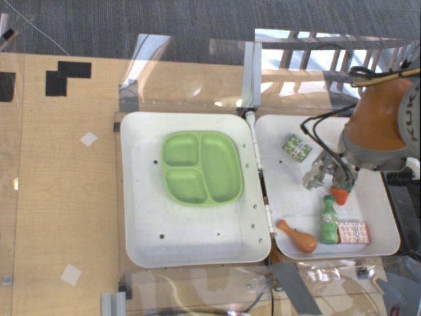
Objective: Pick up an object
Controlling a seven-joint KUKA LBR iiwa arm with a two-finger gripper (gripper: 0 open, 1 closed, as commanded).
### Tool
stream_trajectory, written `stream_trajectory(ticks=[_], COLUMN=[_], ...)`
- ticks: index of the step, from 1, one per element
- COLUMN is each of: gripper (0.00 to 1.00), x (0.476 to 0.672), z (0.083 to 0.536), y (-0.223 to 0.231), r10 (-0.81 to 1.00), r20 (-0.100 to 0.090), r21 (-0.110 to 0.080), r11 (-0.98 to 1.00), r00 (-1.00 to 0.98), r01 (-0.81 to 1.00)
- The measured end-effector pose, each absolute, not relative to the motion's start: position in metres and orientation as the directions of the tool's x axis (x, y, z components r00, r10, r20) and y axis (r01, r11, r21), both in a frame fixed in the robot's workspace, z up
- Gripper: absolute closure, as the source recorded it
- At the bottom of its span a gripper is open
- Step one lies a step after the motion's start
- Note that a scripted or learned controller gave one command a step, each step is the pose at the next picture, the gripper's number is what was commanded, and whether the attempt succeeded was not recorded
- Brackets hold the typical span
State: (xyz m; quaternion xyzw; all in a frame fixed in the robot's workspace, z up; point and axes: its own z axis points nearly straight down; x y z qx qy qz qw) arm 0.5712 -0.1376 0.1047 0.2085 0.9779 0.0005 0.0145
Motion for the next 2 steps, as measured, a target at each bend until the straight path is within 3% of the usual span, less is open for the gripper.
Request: stream_trajectory(ticks=[1,2], gripper=[1.0,1.0], x=[0.566,0.511], z=[0.164,0.2], y=[-0.111,-0.097], r10=[0.547,0.873], r20=[-0.01,-0.004], r21=[0.005,0.005], r11=[0.837,0.487], r00=[-0.837,-0.487], r01=[0.547,0.873])
